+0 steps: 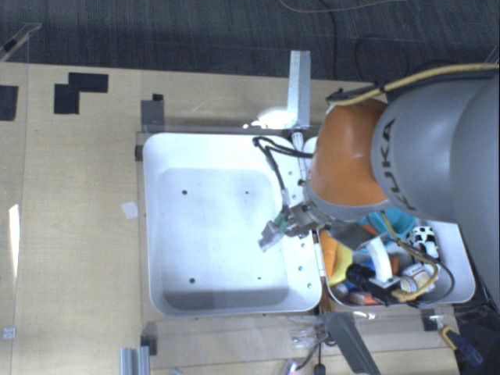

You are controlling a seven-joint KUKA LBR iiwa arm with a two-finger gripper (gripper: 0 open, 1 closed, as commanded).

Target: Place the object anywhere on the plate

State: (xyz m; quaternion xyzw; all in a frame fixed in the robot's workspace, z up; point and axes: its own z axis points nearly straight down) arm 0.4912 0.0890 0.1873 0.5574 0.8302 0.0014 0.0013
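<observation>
The object (pixel 268 239), if it is the small grey-green scrap at the claw's tip, is probably light and fairly stiff. It would be best pinched across its narrow middle, and a loose pinch might let it slip. It looks pale, angular and thin, but it is too small to make out more. It sits above the right part of the left bin (pixel 203 209), near that bin's right wall, and this bin likely serves as the plate. The claw (pixel 287 223) is directly beside it, and I cannot tell whether the claw is wide, narrow or holding it. The grey arm (pixel 437 155) overhangs the right bin (pixel 462 286), where an orange piece (pixel 336 260) and a black-and-white ball (pixel 424 239) lie. Both bins rest on the tabletop (pixel 78 209).
</observation>
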